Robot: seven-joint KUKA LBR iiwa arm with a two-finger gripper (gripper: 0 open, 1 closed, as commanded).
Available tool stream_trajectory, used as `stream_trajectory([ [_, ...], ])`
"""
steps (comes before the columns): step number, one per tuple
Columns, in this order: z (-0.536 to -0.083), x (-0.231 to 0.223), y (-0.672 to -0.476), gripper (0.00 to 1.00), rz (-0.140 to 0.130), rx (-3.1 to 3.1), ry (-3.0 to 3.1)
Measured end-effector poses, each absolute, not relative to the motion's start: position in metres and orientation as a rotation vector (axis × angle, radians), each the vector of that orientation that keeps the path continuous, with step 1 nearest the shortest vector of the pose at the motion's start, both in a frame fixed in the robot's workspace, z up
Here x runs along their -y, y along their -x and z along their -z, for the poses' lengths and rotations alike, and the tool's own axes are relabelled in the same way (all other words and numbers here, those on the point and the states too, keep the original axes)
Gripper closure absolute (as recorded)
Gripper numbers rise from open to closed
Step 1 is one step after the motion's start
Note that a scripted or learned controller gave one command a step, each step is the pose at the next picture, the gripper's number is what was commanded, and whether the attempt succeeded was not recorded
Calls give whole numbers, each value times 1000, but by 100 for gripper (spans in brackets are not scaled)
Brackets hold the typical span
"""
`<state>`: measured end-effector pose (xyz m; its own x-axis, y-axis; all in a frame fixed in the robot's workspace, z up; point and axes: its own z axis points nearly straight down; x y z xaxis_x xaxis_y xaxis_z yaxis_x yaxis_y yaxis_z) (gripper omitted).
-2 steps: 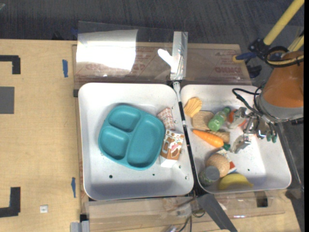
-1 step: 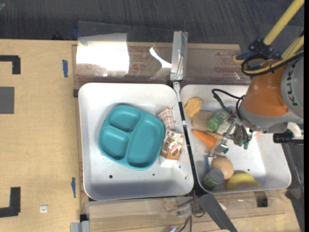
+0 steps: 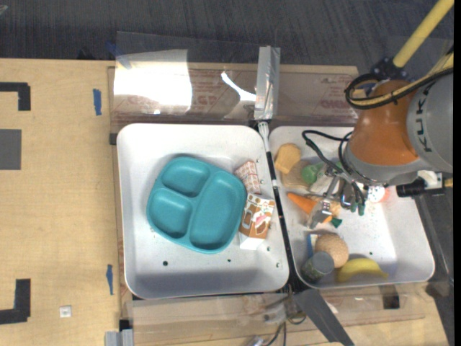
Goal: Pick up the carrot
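You are looking down on a bench faced in pale wood-coloured board, with black angle marks and bits of blue tape on its left part, and dark grey floor running across the top of the view. Two shallow white bins sit side by side on it. The left bin holds a teal divided plate and, against its right wall, two small printed packets. A sheet of clear, glaring plastic lies behind the bins. In the right bin the carrot lies near the left wall, orange and pointing left, with a tan roundish item and a green piece above it and a brown ball, a small can and a banana below it. The arm comes in from the right, and its gripper hangs directly over the carrot's right end, just at it. Cables and metal parts clutter that spot, so you cannot tell how the gripper is set or whether it has the carrot.
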<state>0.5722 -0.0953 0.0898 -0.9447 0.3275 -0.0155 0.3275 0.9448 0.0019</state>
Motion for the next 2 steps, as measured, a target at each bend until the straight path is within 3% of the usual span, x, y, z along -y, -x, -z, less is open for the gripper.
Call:
stream_trajectory([
  [1, -104, 94, -576, 100, -1, -3071, -513],
  [2, -189, 49, -606, 100, -3, -3123, -192],
])
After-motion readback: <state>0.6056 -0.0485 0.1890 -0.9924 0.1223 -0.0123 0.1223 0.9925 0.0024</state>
